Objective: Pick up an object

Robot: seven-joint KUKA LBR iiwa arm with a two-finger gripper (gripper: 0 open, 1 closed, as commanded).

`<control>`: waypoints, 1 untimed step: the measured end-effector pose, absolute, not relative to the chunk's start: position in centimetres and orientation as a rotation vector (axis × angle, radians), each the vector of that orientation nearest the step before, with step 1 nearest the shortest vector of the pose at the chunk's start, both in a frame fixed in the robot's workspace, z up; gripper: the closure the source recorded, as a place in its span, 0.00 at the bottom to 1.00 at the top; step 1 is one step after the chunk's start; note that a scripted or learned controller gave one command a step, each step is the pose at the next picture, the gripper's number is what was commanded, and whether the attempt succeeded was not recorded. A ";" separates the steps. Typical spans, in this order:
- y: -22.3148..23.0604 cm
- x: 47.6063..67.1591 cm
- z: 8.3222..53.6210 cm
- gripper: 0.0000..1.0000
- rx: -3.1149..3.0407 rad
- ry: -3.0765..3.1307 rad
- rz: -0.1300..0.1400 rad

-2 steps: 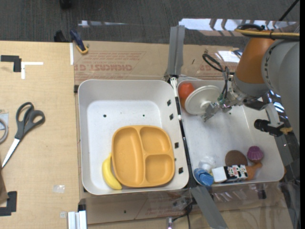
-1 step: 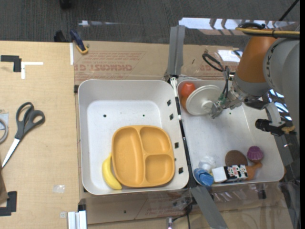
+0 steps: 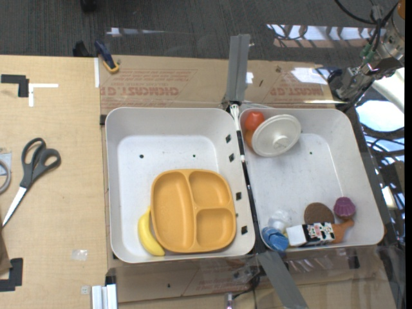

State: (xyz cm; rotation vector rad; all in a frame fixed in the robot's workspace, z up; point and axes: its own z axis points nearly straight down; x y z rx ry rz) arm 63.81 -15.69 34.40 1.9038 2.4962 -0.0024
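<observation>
Arm (image 3: 380,50) is sitting high at the top right, off the bins, so the pick isn't started yet. Can't tell the hand's state from here. Candidates: yellow divided plate (image 3: 192,210) and banana (image 3: 149,234) in the left bin (image 3: 122,172); white bowl (image 3: 276,134), orange ball (image 3: 254,119), and purple cupcake toy (image 3: 344,207) in the right bin (image 3: 302,172). Next move, I'd judge: swing over one target and descend.

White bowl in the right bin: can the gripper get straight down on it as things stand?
Probably yes. The white bowl lies upside down with nothing over it; an orange ball touches its left side.
</observation>
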 end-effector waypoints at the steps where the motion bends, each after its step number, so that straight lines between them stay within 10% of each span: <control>1: -22.3 65.1 42.2 1.00 1.733 2.617 -0.002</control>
